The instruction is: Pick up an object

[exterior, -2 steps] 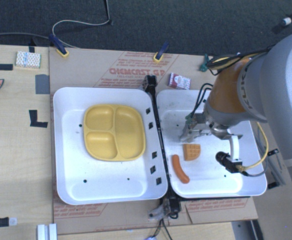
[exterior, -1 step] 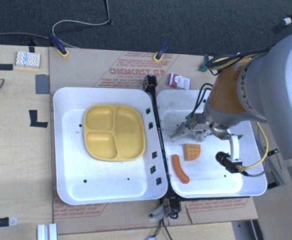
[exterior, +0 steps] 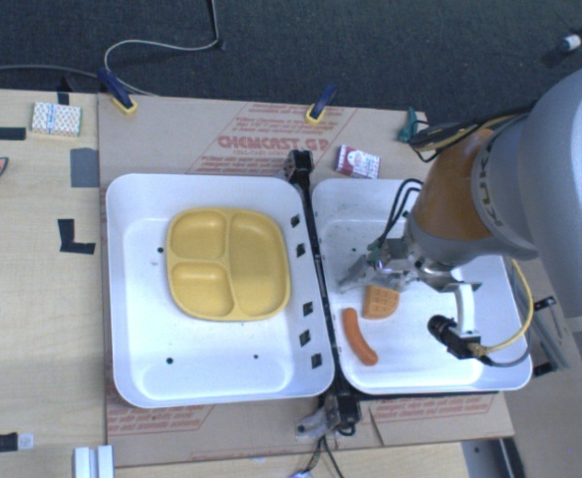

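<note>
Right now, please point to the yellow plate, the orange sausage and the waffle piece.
yellow plate (exterior: 228, 264), camera view, centre divider.
orange sausage (exterior: 360, 337), camera view, middle of its length.
waffle piece (exterior: 380, 302), camera view, its gridded face.

Gripper (exterior: 379, 273) above waffle (exterior: 380, 302), beside sausage (exterior: 360, 337)

A robot test bench in a lab, not a home or a kitchen.

You are looking down on a pale wooden bench (exterior: 32, 297) covered in part by a flattened sheet of printed cardboard (exterior: 261, 142), with two shallow white bins (exterior: 132, 366) set side by side on it and held by yellow clamps (exterior: 321, 108). Strips of black tape (exterior: 72, 237) mark spots on the wood, loose cables (exterior: 161, 48) trail over dark carpet (exterior: 371, 28) behind, and a big grey industrial arm (exterior: 540, 177) with an orange band reaches in from your right. The food in the bins is plastic toy ware, such as the yellow divided plate (exterior: 228, 264).
</note>
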Controlling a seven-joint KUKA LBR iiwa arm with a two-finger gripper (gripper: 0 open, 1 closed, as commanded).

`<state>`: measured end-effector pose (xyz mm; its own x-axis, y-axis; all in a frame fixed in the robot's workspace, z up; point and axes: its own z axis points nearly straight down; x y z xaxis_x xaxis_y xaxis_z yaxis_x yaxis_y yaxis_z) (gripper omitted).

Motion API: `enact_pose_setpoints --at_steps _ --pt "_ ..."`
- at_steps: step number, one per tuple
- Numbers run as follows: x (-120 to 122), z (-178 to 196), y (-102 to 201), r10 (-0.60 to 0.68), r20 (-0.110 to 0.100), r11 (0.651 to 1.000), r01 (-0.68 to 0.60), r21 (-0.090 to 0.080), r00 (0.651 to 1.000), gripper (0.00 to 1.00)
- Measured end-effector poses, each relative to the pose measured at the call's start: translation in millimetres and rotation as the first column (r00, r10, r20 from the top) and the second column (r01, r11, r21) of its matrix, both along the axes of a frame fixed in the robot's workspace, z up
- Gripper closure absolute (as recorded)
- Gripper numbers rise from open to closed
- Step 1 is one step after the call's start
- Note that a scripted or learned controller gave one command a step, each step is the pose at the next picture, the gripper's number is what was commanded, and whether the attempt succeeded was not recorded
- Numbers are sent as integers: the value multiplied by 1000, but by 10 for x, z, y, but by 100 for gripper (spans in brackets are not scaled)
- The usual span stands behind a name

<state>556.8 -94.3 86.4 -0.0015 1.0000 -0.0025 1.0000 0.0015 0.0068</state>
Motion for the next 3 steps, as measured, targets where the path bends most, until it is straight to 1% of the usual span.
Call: enact_pose_setpoints --at_steps 1,2,3 --pt "1 94 -6 -1 0 1000 1 0 1000 100" --pt "0 94 -6 -1 0 1000 1 0 1000 0" --pt "111 -9 8 -1 -8 1000 1 4 1000 0"
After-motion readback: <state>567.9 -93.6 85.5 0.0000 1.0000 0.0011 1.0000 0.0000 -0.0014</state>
